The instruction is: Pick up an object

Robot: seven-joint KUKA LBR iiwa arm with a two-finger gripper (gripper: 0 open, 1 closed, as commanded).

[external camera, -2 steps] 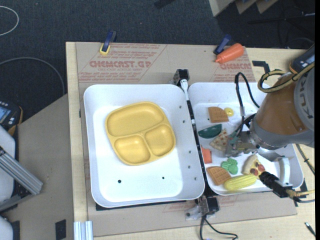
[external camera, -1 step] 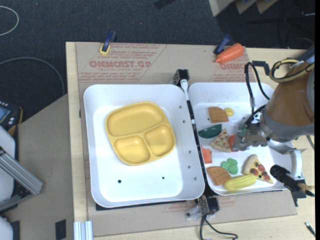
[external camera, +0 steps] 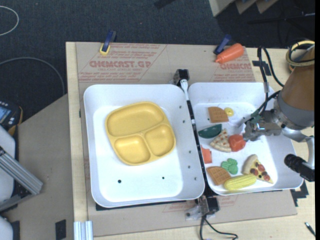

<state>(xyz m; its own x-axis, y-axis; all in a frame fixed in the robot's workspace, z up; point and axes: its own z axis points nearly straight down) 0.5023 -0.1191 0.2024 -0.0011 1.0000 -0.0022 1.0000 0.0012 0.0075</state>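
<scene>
Seen from the one overhead camera, the arm (external camera: 300, 91) reaches in from the right and hangs low over the right bin (external camera: 250, 95), its gripper (external camera: 250, 132) just above and apparently touching a red tomato (external camera: 237, 143) near the bin's middle. The toy foods sit loosely scattered, probably so that any one can serve as the thing to pick: a waffle (external camera: 217, 114), a small yellow piece (external camera: 229, 112), a dark green leaf (external camera: 210, 131), a pizza wedge (external camera: 219, 142) against the tomato, an orange bit (external camera: 206, 155), broccoli (external camera: 230, 165), a second waffle (external camera: 218, 174), corn (external camera: 239, 183) and a pizza slice (external camera: 257, 168). The left bin (external camera: 95, 134) holds a yellow divided plate (external camera: 140, 133), likely kept apart as clutter-free space. Whether the fingers are wide, narrow or closed on the tomato cannot be told; the gripper is dark, small and seen at a slant, and it covers part of the tomato's upper right side. The arm is cut off at the right edge. An orange clamp (external camera: 230, 53) and a blue-yellow clamp (external camera: 106, 44) pin the board on the surface (external camera: 145, 64).
</scene>
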